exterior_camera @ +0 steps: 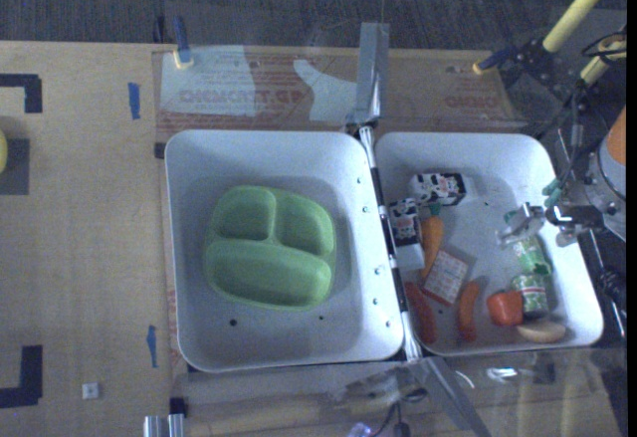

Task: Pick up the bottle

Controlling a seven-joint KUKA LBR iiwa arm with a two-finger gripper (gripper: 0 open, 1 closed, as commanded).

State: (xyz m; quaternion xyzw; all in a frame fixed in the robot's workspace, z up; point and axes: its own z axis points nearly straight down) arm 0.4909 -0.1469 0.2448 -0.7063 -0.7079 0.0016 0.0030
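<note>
The bottle [532, 284] is clear with a green label and lies in the right bin [478, 151], near its right wall. Its upper end points toward the far side, and its lower end rests beside a red toy tomato [504, 308]. My gripper [528, 224] reaches in from the right and hangs just over the bottle's upper end. The metal parts of the hand blend with the clear plastic there, so I cannot make out any contact with the bottle.
The right bin also holds two black-and-white cartons [438, 188], a carrot [431, 236], a flat packet [445, 276], two sausages [466, 311] and a tan piece [542, 330]. A green divided plate [269, 246] lies in the left bin [189, 226].
</note>
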